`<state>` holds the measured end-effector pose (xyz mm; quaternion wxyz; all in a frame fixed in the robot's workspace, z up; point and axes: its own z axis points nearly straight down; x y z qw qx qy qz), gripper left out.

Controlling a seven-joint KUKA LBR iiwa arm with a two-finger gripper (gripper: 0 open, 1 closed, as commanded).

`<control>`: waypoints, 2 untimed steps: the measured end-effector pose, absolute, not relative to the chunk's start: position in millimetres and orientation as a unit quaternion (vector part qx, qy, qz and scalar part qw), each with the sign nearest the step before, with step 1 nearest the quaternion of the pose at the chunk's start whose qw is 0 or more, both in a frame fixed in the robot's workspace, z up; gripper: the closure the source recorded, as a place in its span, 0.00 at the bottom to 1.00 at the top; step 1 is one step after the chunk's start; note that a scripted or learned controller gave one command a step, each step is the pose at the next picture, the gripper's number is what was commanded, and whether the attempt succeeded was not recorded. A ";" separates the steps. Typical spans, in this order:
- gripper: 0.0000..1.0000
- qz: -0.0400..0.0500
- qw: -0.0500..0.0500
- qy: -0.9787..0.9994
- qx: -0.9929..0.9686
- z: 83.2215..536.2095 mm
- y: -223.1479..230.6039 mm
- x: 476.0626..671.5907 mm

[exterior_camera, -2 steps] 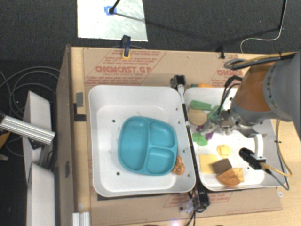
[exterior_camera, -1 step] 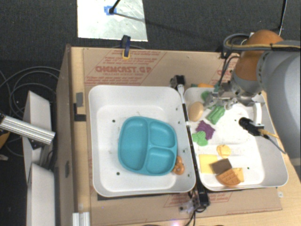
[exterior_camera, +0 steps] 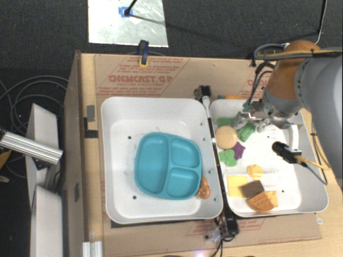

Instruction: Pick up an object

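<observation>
Gripper (exterior_camera: 252, 119) hangs low over the far part of the right bin (exterior_camera: 278, 181), on the side nearer the left bin (exterior_camera: 118, 143). The arm (exterior_camera: 316, 84) enters from the right of the view, and we see its orange band (exterior_camera: 284, 76) above the wrist. We cannot tell whether the jaws are released or clenched, since the wrist body covers them from this angle.

The green wedge (exterior_camera: 246, 131) lies in the right bin directly at the near side of the gripper. We cannot tell whether the two touch. The bun (exterior_camera: 225, 137) lies just beside the wedge, against the wall shared with the left bin. Nearer the camera, the purple piece (exterior_camera: 238, 150) and the green lump (exterior_camera: 228, 158) lie touching each other. The yellow lump (exterior_camera: 255, 171) lies alone near the middle of the bin.

At the near end we find the yellow slab (exterior_camera: 235, 184) lying flat. The brown block (exterior_camera: 252, 189) rests against it and partly on it. The waffle (exterior_camera: 263, 201) touches the block on its near side. An orange piece (exterior_camera: 234, 97) shows at the far rim, and we cannot tell whether it lies inside the bin.

The left bin holds a blue plate (exterior_camera: 166, 165) with three compartments. A brown piece (exterior_camera: 203, 188) lies at the plate's near right corner. Both bins stand side by side on the worktop (exterior_camera: 161, 74).
</observation>
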<state>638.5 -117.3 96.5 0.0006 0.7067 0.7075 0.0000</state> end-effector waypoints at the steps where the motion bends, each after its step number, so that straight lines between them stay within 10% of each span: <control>1: 1.00 0.001 0.003 0.709 0.705 107.6 -117.6 640.4; 2: 0.00 0.001 0.003 0.709 0.705 107.4 -117.8 640.3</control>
